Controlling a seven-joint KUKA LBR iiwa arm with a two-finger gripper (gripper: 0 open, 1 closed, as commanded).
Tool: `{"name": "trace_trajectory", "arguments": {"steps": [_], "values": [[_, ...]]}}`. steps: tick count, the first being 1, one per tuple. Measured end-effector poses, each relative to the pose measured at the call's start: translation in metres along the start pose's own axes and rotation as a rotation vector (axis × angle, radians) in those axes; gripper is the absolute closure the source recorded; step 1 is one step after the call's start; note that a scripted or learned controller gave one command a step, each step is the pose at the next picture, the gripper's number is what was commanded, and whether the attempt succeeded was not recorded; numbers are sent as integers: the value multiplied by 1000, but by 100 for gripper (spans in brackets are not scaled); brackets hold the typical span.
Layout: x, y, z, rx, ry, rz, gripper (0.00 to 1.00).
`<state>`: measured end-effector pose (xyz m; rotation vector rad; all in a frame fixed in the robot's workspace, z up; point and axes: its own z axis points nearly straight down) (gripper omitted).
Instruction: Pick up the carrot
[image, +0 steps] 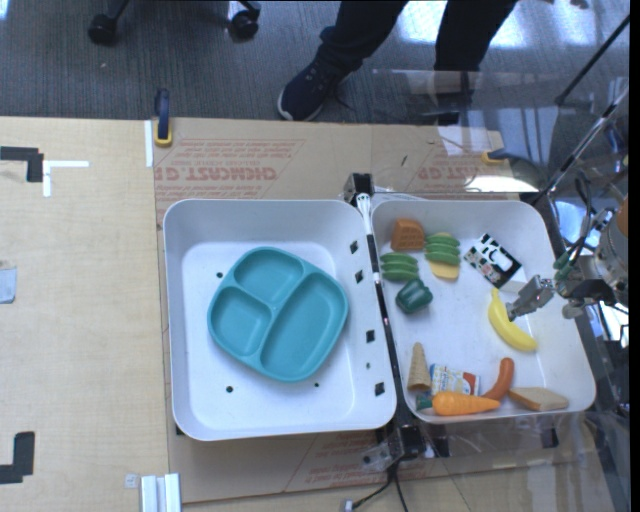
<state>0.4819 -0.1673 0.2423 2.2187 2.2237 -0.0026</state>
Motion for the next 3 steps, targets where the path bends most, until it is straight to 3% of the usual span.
{"name": "trace_trajectory", "arguments": {"steps": [1, 2, 3], "values": [[56, -3, 84, 2, 1, 67, 0], [62, 65, 151, 1, 0, 188, 0], [25, 128, 67, 0, -2, 353, 0]]}}
